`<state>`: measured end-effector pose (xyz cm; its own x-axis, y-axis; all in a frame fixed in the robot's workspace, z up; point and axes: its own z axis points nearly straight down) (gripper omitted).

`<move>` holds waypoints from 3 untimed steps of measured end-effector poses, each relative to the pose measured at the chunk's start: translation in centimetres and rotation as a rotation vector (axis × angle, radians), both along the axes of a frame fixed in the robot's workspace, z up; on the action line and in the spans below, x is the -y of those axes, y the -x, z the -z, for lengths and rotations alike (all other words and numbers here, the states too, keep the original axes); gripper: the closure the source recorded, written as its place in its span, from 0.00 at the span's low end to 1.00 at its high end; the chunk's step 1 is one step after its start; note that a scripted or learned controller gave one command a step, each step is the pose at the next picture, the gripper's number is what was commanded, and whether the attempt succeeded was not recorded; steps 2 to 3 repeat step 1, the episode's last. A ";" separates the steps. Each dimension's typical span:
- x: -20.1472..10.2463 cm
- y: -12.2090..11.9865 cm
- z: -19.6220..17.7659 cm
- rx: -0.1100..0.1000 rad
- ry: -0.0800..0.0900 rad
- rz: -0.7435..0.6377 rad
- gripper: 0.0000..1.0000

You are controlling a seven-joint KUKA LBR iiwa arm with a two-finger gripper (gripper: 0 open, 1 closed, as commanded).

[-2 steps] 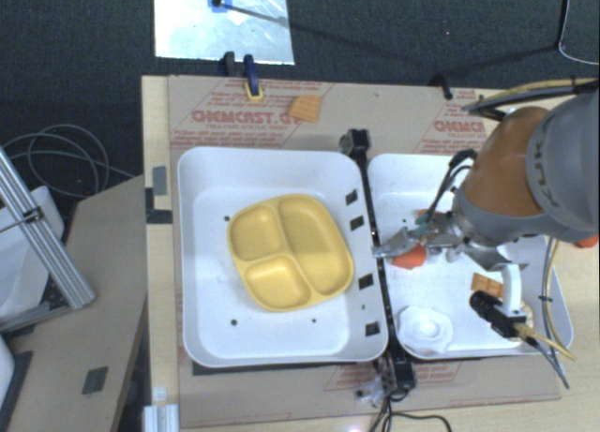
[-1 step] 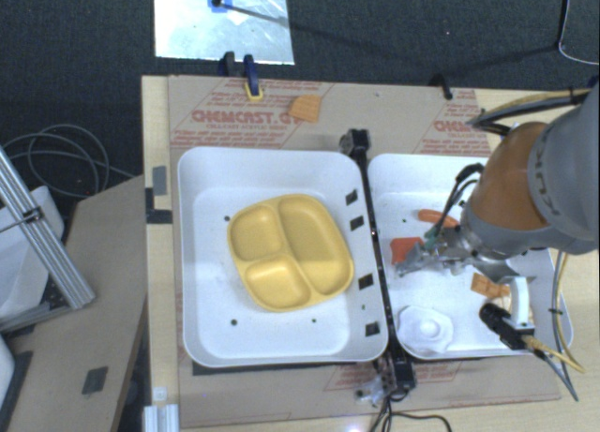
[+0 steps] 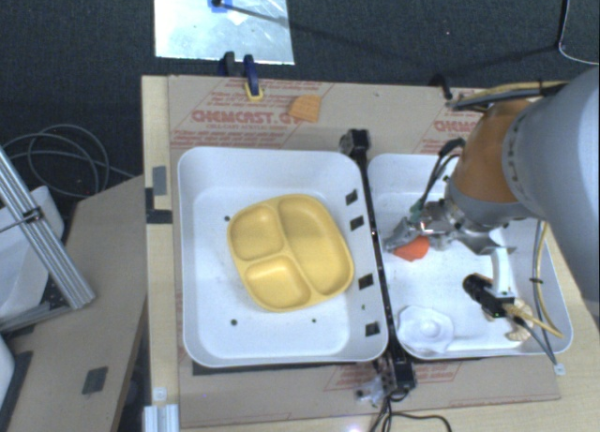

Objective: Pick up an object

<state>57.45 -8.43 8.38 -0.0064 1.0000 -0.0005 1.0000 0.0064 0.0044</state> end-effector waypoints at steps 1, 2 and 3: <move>0.1 0.1 -1.2 -0.001 0.000 -0.003 1.00; 0.1 0.1 -1.2 -0.001 0.000 -0.003 1.00; 0.1 0.1 -1.2 -0.001 0.000 -0.003 1.00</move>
